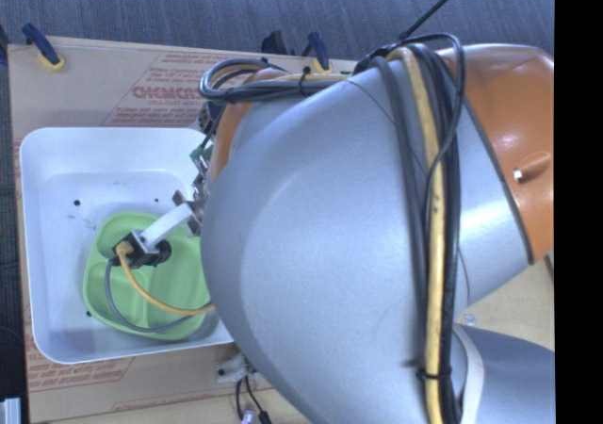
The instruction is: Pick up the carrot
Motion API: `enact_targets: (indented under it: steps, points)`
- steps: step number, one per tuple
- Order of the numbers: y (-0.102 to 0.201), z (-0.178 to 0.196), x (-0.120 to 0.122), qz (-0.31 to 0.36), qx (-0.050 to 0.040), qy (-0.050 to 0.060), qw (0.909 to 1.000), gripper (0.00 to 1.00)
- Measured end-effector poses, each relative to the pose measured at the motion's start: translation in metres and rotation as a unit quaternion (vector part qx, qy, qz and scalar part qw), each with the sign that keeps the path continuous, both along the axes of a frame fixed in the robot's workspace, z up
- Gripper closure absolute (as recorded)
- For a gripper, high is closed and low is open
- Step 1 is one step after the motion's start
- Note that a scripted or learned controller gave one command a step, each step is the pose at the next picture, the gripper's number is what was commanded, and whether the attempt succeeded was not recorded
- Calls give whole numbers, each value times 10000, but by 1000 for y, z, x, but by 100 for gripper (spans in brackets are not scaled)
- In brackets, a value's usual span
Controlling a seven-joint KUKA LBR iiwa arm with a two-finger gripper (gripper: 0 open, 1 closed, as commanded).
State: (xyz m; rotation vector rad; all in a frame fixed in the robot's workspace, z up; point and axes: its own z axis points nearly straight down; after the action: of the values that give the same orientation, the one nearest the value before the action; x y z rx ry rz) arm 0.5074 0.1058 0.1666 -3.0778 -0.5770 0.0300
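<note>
We record a white bin (57,187) resting on printed cardboard (113,116). A green dish (170,281) lies inside the bin, toward its near right corner. The grey arm (358,252) overhangs the bin's right side, covering the dish's edge.

From my seat I see the surface (151,83) covered by a sheet of brown cardboard (71,370) with red printing. One shallow white bin (26,243) sits flat on it at the left, its long side running along the near edge. Two blue clamps (42,45) (317,49) grip the far edge, well apart. The right part of the surface is hidden from me.
</note>
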Motion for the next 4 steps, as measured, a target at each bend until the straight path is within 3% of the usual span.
enact_targets:
  steps: [1,2,3,4]
  points:
    - [-83,24,-3,-585,-15,-42,9983,0]
    - [-22,52,56,-660,-16,-58,9978,0]
    - [-91,23,130,-271,-28,-35,9996,0]
    - [-48,60,34,-596,-21,-41,9982,0]
